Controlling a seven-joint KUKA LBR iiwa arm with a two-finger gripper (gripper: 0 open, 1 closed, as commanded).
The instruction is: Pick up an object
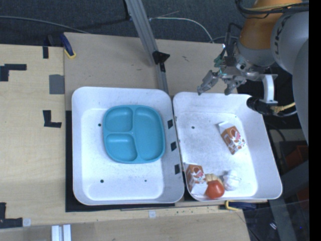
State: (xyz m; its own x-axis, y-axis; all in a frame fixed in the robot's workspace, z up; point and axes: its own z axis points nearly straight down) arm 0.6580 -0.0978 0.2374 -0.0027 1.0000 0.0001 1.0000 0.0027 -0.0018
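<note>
My gripper (216, 86) hangs over the far rim of the right bin (261, 134), its two fingers spread apart with nothing between them. Well below it in that bin lies a small white and brown packet (231, 138) near the right side. In the bin's near corner sit another brown packet (194, 175), a red tomato-like ball (214, 189) and a small white piece (231, 181), bunched together. All these objects are far from the fingers.
The left bin (85, 149) holds a blue divided plate (134, 133). A grey metal post (143, 24) slants down to the gap between the bins at the back. The arm's grey and orange body (273, 24) fills the upper right.
</note>
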